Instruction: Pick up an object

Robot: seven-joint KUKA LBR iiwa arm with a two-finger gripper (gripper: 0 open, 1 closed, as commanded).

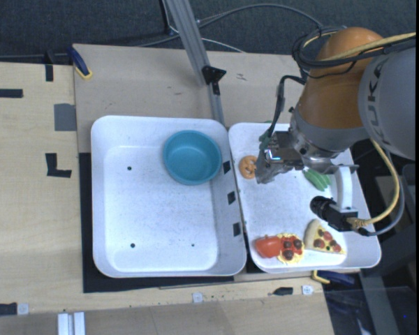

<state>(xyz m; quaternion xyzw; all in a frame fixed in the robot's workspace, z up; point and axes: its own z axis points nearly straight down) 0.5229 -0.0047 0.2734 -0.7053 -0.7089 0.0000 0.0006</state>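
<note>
**Lining up on the orange toy in the right bin**

The end effector (pixel 267 167) hangs low over the right bin (pixel 366 257), just beside a small orange toy (pixel 247 167) near the bin's left wall. Whether it is open or shut I cannot tell, and nothing shows in its grip. To grasp well, I judge it should centre over the toy, clear of the wall, then descend straight. The toy looks small, rounded and orange with darker marks, probably light.

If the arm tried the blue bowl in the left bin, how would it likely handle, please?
The blue bowl looks rigid and probably light. Its smooth, rounded wall may slip, so its rim seems the better hold. Sitting upright on its base, it would likely slide rather than roll when pushed.
</note>
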